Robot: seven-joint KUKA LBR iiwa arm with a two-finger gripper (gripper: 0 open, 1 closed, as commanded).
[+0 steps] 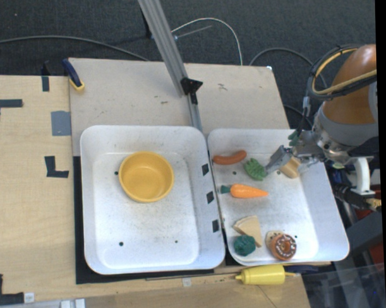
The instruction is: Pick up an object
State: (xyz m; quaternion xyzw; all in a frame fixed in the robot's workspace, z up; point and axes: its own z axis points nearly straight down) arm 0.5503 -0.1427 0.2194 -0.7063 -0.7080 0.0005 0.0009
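Camera view, from above at a slant.

Arm: grey KUKA arm with orange band (360, 65), entering from right edge, upper right of frame, wrist bent down and leftward over right bin. Two-finger gripper (278, 160) low over upper right part of that bin, dark fingers pointing left toward the green item; fingers look slightly parted with nothing seen between them. Small tan block-like piece (289, 168) just beside the fingers, identity unclear.

Right shallow white plastic bin (321, 209), speckled floor, rounded corners, centre right of frame. Contents:
- glossy reddish-brown toy sausage (229, 158), curved, upper left of bin;
- knobbly green toy vegetable (255, 169), just left of fingertips, apart from the sausage;
- smooth orange toy carrot with green stub (245, 192), lying crosswise below the green item;
- pale tan wedge-shaped piece (248, 227), lower left of bin;
- dark teal lumpy piece (244, 245), touching the wedge's lower edge;
- round brown sprinkled toy doughnut (283, 245), near the bin's lower edge.

Left shallow white plastic bin (107, 241), centre of frame, same make. Contents: round yellow plastic bowl (146, 176), upright, smooth, upper middle of bin.

Outside bins: yellow plastic squeeze bottle (263, 275), lying on its side along the right bin's lower rim; slanted grey metal pole (167, 44) at upper centre; pale wooden bench top (30, 206) at left.
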